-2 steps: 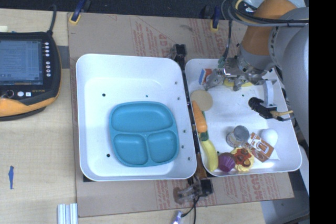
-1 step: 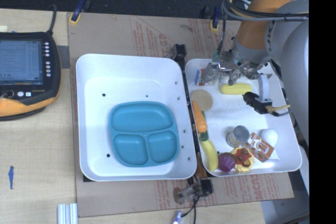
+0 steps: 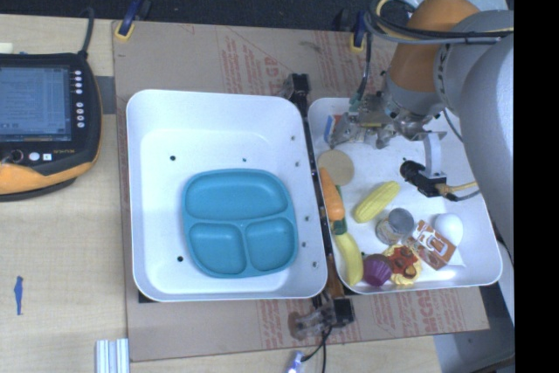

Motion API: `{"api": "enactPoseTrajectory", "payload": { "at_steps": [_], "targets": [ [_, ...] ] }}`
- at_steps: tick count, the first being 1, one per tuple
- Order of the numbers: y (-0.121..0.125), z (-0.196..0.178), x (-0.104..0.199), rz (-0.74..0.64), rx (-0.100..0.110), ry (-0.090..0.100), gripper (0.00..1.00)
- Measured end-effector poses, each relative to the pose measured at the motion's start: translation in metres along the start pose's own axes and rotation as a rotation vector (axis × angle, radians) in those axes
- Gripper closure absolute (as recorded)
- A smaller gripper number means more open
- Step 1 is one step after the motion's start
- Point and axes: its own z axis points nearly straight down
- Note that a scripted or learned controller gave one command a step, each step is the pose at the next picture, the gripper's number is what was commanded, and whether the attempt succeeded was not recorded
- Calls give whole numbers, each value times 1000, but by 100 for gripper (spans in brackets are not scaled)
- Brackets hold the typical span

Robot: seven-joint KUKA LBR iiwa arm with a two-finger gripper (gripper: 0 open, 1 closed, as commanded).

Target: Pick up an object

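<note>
- The arm is reaching in from the right, and the tool is hanging low over the far left part of the right bin.
- Whether the tool is wide or narrow cannot be told; nothing is showing between its ends.
- A tan round disc is lying just near-left of the tool, at the bin's left wall.
- A carrot is lying nearer along that wall, with a yellow banana nearer still.
- A corn cob is lying near of the tool, tilted, apart from it.
- A metal can, a white egg, a purple piece and a red-and-yellow packet are crowding the near end.
- The left bin is holding a blue divided tray.
- A handheld screen unit is sitting on the table at far left.
</note>
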Motion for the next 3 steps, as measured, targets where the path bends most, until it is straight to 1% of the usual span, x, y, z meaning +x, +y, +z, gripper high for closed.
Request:
{"api": "enactPoseTrajectory", "payload": {
  "at_steps": [1, 2, 3],
  "targets": [
    [-100, 1, -22, 0, 1, -1, 0],
    [-100, -9, -23, -5, 3, -2, 100],
    [-141, -100, 44, -4, -1, 0, 100]
  ]
}}
